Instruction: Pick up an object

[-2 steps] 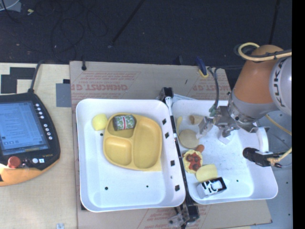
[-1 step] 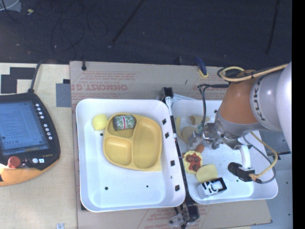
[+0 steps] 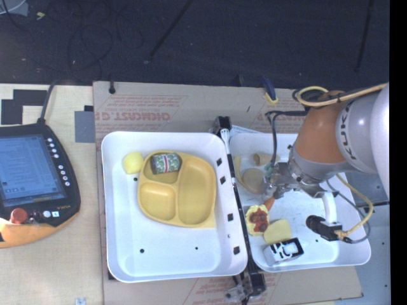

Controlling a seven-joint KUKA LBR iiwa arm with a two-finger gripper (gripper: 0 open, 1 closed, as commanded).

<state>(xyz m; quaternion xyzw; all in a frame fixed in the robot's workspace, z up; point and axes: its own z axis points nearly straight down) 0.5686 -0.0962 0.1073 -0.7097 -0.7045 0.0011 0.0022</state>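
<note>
Grey metal, the end effector [image 3: 275, 184] hangs low in the right shallow white bin [image 3: 356, 250] beside a pale round disc [image 3: 252, 180], near enough to judge it the target; its grip state I cannot tell. Closer to the front lie a yellow-and-red crumpled packet [image 3: 257, 218], a pale yellow block [image 3: 277, 231] and a black-and-white card [image 3: 285, 250]. The left white bin [image 3: 165, 262] holds a yellow divided plastic tray [image 3: 181, 196] carrying a small printed can [image 3: 165, 163], a yellow ball [image 3: 132, 162] beside it.

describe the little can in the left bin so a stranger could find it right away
Start at the left white bin and find the yellow divided tray in it. The can lies on its side in the tray's top-left compartment. Its green, red and white label sets it apart from the plain yellow ball just left of the tray.
</note>
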